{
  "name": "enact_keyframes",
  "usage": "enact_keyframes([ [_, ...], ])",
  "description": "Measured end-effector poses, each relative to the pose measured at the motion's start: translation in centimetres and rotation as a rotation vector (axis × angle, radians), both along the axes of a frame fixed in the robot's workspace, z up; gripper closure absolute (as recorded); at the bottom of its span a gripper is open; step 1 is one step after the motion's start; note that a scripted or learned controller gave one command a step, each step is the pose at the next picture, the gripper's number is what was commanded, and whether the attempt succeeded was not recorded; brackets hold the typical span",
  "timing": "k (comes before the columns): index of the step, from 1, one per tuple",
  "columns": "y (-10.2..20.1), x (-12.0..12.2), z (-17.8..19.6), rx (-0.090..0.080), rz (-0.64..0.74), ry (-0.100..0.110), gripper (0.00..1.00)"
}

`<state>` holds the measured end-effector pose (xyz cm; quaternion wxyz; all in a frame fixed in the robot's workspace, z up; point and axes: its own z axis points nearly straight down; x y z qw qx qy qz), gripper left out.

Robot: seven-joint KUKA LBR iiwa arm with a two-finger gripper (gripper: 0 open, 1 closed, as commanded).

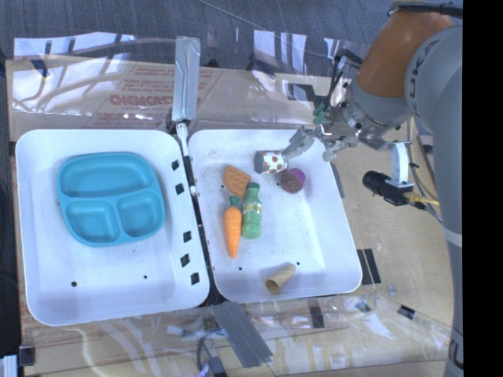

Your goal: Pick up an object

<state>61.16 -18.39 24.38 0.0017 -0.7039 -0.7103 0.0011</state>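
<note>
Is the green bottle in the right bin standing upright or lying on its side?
Lying on its side. The green bottle shows its full length flat on the right bin floor, beside the carrot.

Blue sectioned tray (111,197) in left bin (47,289); cardboard sheet (118,93) behind bins.

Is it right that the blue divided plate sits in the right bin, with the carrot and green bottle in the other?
Not quite. The camera view shows the blue divided plate in the left bin; the carrot and green bottle lie in the right bin.
</note>
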Motion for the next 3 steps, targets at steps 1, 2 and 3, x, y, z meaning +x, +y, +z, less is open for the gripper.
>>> enact_keyframes([
  [1, 8.9, 2.6, -10.3, 0.002, 0.005, 0.008, 0.00],
  [2, 9.0, -3.2, -15.3, 0.000, 0.001, 0.003, 0.00],
  [3, 8.9, -3.1, -14.2, -0.002, 0.006, 0.001, 1.00],
])
